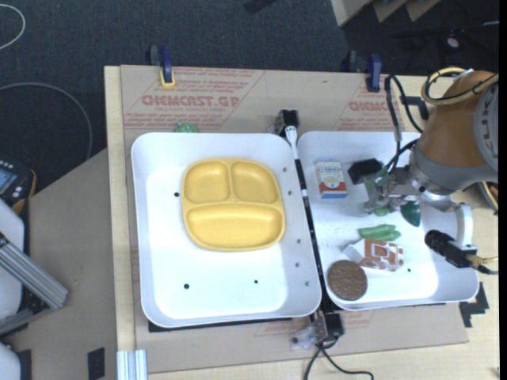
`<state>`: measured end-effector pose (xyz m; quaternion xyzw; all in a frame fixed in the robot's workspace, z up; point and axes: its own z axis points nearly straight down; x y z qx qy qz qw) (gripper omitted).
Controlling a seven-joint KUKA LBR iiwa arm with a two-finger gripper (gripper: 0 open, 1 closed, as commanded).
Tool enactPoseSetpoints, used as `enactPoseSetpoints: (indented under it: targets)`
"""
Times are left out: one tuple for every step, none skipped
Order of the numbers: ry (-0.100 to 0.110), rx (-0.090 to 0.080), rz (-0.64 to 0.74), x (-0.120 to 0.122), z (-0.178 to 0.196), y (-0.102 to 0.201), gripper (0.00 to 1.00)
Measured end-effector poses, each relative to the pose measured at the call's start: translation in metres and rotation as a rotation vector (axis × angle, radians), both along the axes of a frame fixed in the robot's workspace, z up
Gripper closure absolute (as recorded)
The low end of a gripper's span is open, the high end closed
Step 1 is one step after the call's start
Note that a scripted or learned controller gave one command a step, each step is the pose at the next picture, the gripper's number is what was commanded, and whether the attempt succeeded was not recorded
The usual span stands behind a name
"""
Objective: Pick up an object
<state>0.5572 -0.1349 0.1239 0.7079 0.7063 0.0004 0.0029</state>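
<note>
Sat on a brown table [238, 93] marked CHEMCAST, two blue clamps [165, 60] at the far edge. Left white bin [150, 236] held a yellow divided tray [233, 204]. Dark carpet [119, 14] beyond, with a thin white cable [75, 93] looping at left. Black cable [321, 359] trailed off the near edge.

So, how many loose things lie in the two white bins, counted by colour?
Yellow: 1, divided plastic plate
Green: 2, long pod and small piece by the tool
Brown: 1, round disc
White and orange: 2, small carton and flat packet
Black: 1, small block
Total: 7
</note>
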Motion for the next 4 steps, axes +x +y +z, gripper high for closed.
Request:
enactPoseSetpoints:
  targets:
    - [-0.001, 0.004, 0.007, 0.03, 0.026, 0.037, 1.0]
    - [0.006, 0.009, 0.011, -0.022, 0.062, 0.128, 1.0]
    - [-0.013, 0.002, 0.005, 0.033, 0.181, 0.122, 1.0]
    - [0.013, 0.005, 0.002, -0.041, 0.129, 0.143, 1.0]
